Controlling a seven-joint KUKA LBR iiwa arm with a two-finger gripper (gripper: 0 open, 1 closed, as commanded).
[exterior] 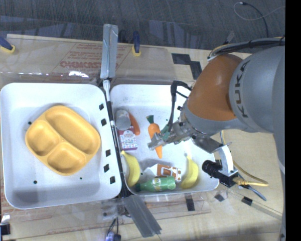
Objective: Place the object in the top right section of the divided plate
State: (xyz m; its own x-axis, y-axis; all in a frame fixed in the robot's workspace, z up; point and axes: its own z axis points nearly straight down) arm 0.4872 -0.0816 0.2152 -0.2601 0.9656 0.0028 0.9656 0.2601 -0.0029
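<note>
A yellow divided plate (62, 138) lies in the left bin (15, 109), its sections bare. My gripper (159, 140) hangs low in the right bin (140, 92), just over the lower part of an orange toy carrot (154, 130) with a green top. Its fingertips sit at the carrot, and how they stand is hidden by the wrist. The grey arm with its orange band (215, 92) covers the bin's right side.
The right bin also holds a small can with a red label (125, 127), a banana (132, 168) at the front left, a green bottle (158, 185), a small orange carton (169, 171) and a second yellow fruit (191, 174). A metal divider (109, 51) separates the bins.
</note>
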